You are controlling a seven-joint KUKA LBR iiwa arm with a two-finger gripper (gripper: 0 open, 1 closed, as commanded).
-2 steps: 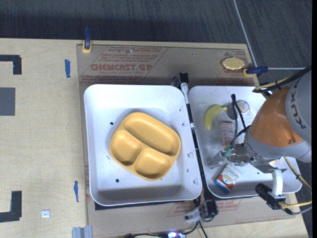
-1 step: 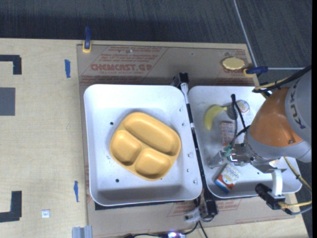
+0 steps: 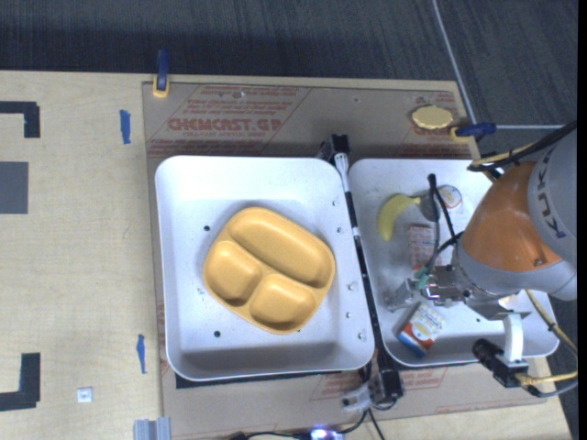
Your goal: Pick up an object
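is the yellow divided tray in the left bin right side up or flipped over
Flipped over, it appears: the yellow tray shows three bulging rounded humps rather than hollows, lying flat in the left bin.

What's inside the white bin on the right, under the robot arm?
In the right bin: a yellow banana-like piece, a small carton, a label-like item. The arm hides the rest.

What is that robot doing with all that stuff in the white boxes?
The robot arm is reaching into the right bin from the side, trying to pick something up. Its hand is low over a pile of small things there: a yellow banana and a little white carton with an orange end. I can't tell if it has grabbed anything. The left bin holds a big yellow divided tray that nobody is touching.
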